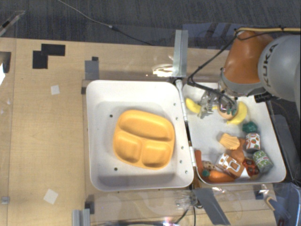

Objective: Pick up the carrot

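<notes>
The carrot [219, 176] is an orange piece lying against the front wall of the right bin [277, 147], partly under a small printed carton [229, 164]. My gripper [217, 107] hangs at the far end of that bin, over a yellow banana [239, 115], well away from the carrot. It looks open, and I see nothing between its fingers. The arm's orange band [244, 62] and grey body come in from the upper right.
Crowded around the carrot are a reddish-brown stick [198, 158], a tan block [229, 141], a red-and-white can [252, 141], a green can [262, 160] and a dark green lump [249, 127]. The left bin [99, 107] holds a yellow divided plate [143, 139].
</notes>
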You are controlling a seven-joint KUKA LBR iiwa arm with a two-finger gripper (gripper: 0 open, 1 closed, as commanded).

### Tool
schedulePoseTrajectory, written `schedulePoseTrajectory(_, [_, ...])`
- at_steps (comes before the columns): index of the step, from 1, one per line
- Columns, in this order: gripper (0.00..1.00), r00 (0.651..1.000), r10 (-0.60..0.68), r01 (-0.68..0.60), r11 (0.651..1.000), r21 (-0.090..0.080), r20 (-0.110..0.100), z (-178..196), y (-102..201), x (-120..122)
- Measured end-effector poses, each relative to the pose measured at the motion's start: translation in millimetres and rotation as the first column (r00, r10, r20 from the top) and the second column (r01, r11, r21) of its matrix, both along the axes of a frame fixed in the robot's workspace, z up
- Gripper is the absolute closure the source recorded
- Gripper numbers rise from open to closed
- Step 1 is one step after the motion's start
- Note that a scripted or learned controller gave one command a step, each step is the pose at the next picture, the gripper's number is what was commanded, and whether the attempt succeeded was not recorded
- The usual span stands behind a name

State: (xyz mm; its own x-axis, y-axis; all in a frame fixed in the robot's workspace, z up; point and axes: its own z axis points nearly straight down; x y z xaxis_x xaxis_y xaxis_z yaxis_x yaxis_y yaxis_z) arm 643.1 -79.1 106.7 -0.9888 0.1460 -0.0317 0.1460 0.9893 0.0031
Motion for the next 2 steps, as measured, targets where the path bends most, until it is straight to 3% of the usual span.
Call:
schedulePoseTrajectory(1, [1.0,0.977,-0.213,0.214,0.977,0.003,-0.011,129,-34,21])
schedulePoseTrajectory(2, [1.0,0.826,-0.563,0.563,0.826,0.003,-0.028,51,-54,0])
